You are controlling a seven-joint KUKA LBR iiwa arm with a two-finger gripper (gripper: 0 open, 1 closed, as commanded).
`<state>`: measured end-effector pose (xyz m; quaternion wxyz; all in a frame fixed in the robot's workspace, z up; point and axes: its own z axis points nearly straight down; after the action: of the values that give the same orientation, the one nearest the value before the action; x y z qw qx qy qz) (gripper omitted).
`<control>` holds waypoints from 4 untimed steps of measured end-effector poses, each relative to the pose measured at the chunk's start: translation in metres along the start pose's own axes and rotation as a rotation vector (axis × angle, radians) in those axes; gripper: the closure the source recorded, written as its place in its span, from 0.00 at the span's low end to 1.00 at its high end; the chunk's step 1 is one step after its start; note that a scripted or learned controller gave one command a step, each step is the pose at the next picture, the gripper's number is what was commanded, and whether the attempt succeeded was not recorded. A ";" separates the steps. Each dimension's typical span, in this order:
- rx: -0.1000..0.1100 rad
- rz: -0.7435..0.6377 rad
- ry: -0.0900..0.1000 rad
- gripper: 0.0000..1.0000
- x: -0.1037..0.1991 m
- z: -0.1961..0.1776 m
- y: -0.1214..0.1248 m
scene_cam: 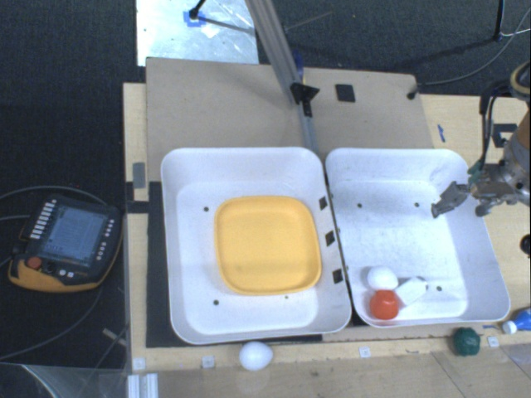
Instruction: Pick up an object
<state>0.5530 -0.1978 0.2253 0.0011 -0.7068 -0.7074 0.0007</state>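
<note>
My hand point(465, 199) hung spread and empty over the right bin's point(485, 247) far edge; the red ball point(383, 304) lay toward its near-left corner.

Dark carpet floor point(66, 73); tan bench point(224, 98); teach pendant point(66, 243) on floor left; cables point(465, 48) top right.
</note>
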 end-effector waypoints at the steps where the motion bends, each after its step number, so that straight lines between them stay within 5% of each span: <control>1: -0.001 0.001 0.000 0.00 -0.001 0.043 0.005; 2: 0.001 0.001 0.000 0.00 -0.008 0.102 0.005; 3: -0.004 0.000 -0.001 1.00 -0.009 0.089 0.007; 4: -0.008 0.000 -0.002 1.00 -0.009 0.026 0.009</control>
<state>0.5622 -0.2068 0.1993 -0.0025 -0.7068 -0.7074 -0.0014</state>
